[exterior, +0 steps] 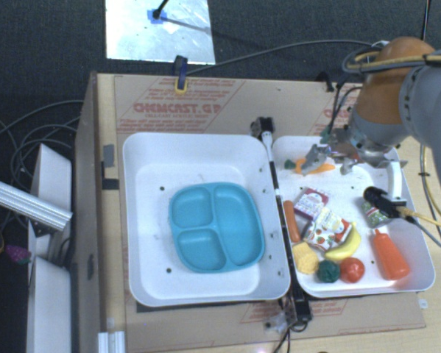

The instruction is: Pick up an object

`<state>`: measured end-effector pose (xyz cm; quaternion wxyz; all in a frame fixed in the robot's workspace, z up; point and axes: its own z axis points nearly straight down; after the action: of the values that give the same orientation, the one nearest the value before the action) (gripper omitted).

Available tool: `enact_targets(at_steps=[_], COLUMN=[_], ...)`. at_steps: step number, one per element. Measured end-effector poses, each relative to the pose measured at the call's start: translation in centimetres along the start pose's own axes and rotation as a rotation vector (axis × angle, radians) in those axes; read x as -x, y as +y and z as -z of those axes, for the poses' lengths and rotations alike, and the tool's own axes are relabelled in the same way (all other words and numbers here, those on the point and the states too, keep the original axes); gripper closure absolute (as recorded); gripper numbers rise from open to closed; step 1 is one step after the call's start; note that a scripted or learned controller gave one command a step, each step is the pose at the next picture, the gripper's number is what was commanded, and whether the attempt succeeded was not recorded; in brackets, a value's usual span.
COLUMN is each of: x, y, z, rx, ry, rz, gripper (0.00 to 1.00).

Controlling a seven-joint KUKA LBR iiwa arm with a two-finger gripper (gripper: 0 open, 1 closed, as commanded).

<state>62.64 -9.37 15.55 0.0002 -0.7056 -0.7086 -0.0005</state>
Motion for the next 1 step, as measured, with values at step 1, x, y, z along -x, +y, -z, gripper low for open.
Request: enact_targets(at_steps=[1], x=[-0.78], y=[-3.62], z=[-7.09], rx=[0.002], ry=[-0.005], rz=[-0.004], gripper=[0.0])
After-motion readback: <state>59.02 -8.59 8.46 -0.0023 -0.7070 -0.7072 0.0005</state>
